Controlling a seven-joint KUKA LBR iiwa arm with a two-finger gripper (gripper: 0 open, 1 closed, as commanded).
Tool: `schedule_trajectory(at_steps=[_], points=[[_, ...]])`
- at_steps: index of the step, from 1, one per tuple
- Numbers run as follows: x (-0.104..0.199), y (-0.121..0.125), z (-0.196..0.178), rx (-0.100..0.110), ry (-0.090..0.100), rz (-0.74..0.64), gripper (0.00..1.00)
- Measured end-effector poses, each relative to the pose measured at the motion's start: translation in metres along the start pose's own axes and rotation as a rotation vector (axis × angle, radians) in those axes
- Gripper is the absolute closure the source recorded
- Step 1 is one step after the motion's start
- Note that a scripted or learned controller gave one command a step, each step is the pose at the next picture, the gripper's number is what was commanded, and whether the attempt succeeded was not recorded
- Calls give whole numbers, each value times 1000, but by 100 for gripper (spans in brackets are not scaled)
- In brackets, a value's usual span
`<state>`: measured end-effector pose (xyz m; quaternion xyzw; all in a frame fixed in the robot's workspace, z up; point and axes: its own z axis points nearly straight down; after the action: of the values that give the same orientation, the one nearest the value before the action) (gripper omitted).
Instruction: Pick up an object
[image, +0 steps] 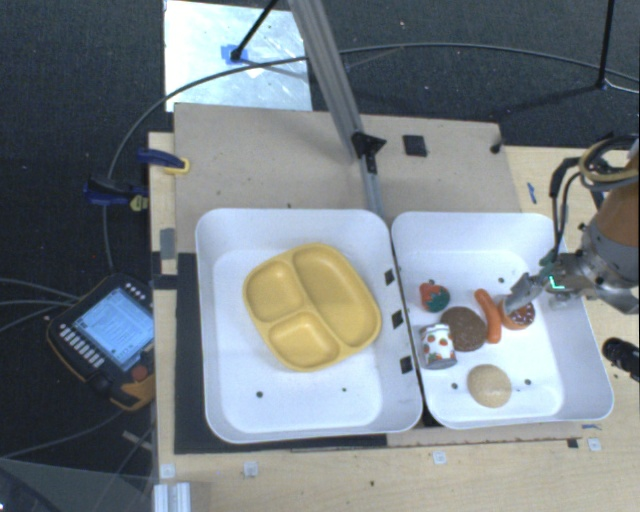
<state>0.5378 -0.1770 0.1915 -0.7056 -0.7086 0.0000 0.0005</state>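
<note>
The right bin (470, 235) holds several small objects. A red tomato with a green top (434, 295) lies near its left wall. A brown round patty (464, 327) sits in the middle, with an orange-red sausage (488, 313) leaning along its right side. A small white cup with red spots (438, 346) lies left of the patty, and a beige bun (489, 385) rests toward the front. A small red-brown piece (520, 317) lies right under my gripper (522, 296), which reaches in from the right just beside the sausage. I see nothing held between its fingers.
The left bin (225, 300) carries a yellow three-compartment plate (312, 305). A metal pole (340, 95) slants over the back of the bench. A handheld pendant (105, 340) and cables lie on the floor to the left.
</note>
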Motion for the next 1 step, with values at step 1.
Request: schedule_trajectory(at_steps=[1], points=[[0, 1, -1, -2, -1, 0, 0]])
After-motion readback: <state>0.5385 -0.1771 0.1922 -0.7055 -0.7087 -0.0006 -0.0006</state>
